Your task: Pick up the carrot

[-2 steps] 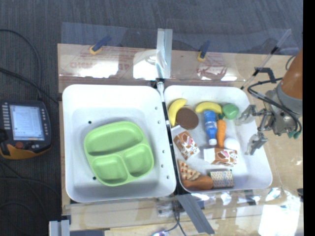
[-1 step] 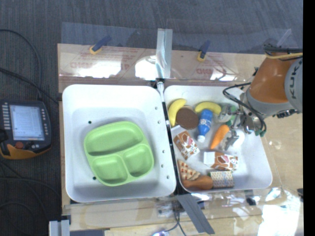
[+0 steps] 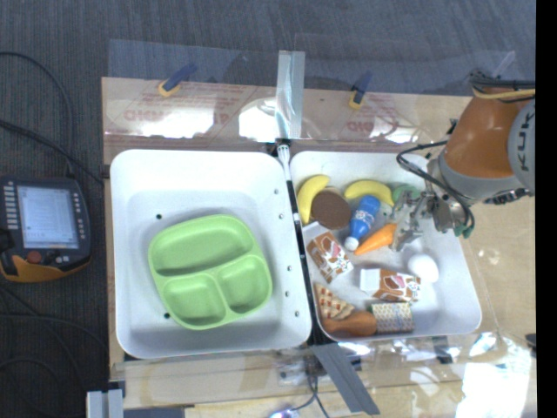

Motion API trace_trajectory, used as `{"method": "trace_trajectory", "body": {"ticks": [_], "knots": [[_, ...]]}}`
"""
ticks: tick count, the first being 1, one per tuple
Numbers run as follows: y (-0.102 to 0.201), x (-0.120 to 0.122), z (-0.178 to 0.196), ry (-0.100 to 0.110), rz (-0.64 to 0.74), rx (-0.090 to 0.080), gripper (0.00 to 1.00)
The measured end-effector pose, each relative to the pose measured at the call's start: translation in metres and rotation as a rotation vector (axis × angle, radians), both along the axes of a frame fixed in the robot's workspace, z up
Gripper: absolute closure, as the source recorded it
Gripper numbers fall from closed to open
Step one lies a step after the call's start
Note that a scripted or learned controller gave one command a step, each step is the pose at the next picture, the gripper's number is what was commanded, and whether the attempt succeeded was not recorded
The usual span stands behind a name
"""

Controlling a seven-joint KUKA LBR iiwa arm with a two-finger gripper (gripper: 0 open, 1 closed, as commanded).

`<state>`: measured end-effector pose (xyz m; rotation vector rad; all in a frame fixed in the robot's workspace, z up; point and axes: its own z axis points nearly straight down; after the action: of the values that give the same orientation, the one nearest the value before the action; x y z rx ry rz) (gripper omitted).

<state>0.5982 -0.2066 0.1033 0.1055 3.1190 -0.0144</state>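
right bin point(image 3: 461, 307) | carrot point(image 3: 376, 239) lies diagonal, tip lower-left | end effector point(image 3: 411, 226) at thick end, grip unclear

the wooden bench point(image 3: 174, 103) carries two white bins, left point(image 3: 130, 233) and right point(image 3: 457, 294), side by side.

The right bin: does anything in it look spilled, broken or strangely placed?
Nothing looks spilled or broken. The right bin is crowded: the carrot lies tilted beside the blue bottle, with two bananas behind and an egg near it. The claw is at the carrot's thick end. The green tray sits askew in the left bin.
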Motion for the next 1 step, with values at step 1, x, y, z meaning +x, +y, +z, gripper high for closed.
{"method": "trace_trajectory", "body": {"ticks": [1], "knots": [[-0.0059, -0.0033, 0.1830, 0.001, 0.028, 0.001, 1.00]]}}
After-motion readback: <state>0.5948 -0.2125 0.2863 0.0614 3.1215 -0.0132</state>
